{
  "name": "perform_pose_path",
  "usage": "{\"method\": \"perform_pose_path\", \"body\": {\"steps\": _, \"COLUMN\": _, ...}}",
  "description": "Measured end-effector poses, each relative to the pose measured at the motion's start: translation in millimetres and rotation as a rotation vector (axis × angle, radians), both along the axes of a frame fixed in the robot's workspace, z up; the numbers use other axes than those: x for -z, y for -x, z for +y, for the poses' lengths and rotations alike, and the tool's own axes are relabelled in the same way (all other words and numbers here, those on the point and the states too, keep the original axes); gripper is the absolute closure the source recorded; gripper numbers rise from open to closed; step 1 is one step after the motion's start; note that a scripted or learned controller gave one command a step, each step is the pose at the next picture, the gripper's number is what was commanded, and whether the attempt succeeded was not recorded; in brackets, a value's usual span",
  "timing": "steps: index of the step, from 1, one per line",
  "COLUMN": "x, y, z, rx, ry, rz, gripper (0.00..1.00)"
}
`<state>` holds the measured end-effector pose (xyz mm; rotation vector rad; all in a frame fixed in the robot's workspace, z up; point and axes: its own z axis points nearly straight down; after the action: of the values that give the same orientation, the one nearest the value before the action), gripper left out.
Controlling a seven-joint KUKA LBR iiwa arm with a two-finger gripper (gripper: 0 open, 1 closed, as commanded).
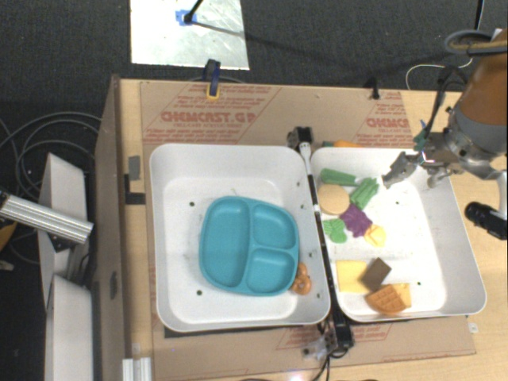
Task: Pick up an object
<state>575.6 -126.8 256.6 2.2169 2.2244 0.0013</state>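
Seen from above, the grey arm with its orange band (482, 94) reaches in over the far right corner of the right white bin (460, 252). Its two-finger gripper (414, 167) hangs above bare bin floor with the fingers spread apart and nothing between them, though at this slant their tips are small and blurred, so the gap is a best reading.

The likely targets lie to the gripper's left and nearer the camera: a green ridged toy block (363, 191) and a long green bar (337, 178) just beside it, a tan round disc (333, 201) below them, then a purple lumpy toy (356, 221). The pieces sit packed together, so a descent there risks the fingers landing on two at once, or nudging one aside and closing on air.

The left white bin (171, 213) holds a teal divided plastic plate (248, 246), well apart from the gripper.
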Motion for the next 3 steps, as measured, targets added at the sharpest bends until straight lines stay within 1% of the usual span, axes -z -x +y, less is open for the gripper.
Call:
{"method": "perform_pose_path", "body": {"steps": 1, "x": 125, "y": 19, "z": 45, "rx": -0.004, "ry": -0.004, "rz": 0.009, "gripper": 0.00}}
{"method": "perform_pose_path", "body": {"steps": 2, "x": 173, "y": 74, "z": 33, "rx": 0.004, "ry": -0.002, "rz": 0.005, "gripper": 0.00}}
{"method": "perform_pose_path", "body": {"steps": 3, "x": 129, "y": -16, "z": 6, "rx": -0.002, "ry": 0.004, "rz": -0.011, "gripper": 0.00}}
